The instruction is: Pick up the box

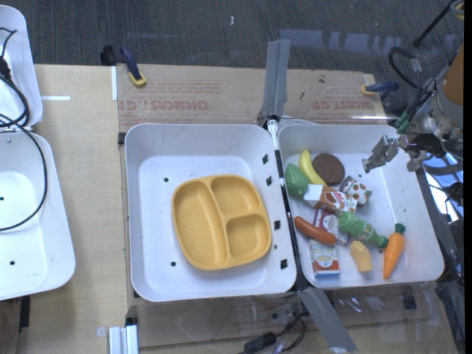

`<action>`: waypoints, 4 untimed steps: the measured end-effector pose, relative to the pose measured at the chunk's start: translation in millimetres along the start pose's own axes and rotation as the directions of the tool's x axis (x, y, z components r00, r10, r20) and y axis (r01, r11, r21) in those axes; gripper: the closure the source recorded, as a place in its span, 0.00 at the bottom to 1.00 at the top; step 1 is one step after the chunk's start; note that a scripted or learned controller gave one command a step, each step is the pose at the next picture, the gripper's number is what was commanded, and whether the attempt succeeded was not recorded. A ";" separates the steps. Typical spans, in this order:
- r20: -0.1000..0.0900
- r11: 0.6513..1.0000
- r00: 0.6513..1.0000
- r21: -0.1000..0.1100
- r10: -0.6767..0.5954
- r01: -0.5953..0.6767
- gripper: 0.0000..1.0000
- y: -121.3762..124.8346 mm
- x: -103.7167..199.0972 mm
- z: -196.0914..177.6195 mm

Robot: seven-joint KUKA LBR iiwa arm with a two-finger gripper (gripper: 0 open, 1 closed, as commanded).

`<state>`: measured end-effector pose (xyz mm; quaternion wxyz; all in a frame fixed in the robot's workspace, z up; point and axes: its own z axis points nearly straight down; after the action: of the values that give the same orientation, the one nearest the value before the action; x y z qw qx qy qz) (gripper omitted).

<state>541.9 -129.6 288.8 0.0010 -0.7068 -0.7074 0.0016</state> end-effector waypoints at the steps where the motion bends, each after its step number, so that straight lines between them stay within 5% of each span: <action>1: -0.001 1.000 1.000 0.001 0.013 -0.013 0.00 -64.6 55.0 98.9; 2: -0.001 1.000 1.000 0.001 0.013 -0.013 0.00 -64.8 36.2 148.9; 3: 0.000 0.993 0.993 -0.003 -0.119 0.119 0.00 -63.6 41.0 98.0; 4: 0.001 0.972 0.972 -0.003 -0.236 0.236 0.00 -63.8 0.7 58.9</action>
<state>478.0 -129.0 230.1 -0.0001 -0.6177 -0.7864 0.0004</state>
